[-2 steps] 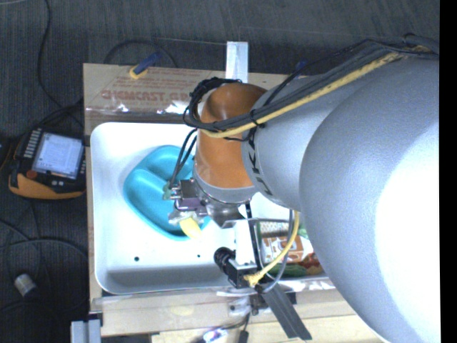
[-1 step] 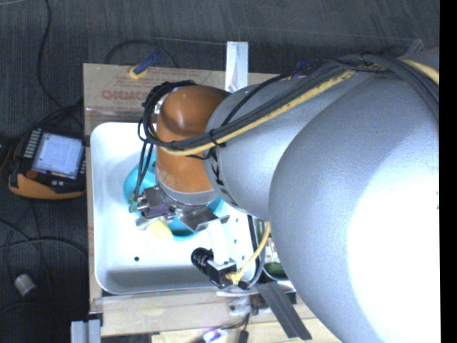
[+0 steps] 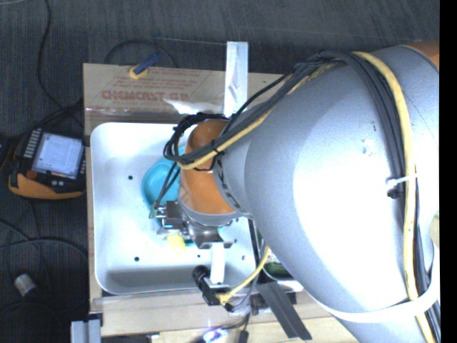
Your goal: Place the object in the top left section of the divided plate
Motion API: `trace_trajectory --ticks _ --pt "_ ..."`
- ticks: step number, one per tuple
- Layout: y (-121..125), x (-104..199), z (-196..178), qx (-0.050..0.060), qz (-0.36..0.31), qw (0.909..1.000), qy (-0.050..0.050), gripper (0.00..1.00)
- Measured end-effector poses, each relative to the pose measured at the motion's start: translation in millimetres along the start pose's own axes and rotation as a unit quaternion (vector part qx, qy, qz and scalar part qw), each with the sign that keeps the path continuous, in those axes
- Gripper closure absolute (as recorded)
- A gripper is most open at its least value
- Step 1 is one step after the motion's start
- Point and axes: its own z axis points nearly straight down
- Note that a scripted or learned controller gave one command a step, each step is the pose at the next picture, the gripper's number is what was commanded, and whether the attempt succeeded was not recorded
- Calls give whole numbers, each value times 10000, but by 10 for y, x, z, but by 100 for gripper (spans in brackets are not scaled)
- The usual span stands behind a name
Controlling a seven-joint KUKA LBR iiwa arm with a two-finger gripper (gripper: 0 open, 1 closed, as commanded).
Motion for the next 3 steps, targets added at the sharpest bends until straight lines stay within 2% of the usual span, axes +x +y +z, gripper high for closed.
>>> trace_trajectory --ticks 1,2,3 --pt "902 -240 -41 59 440 9990 -38 100" --pt "-37 157 -63 48 1435 9896 -31 100" --pt "-27 239 -19 39 2137 9769 -21 100"
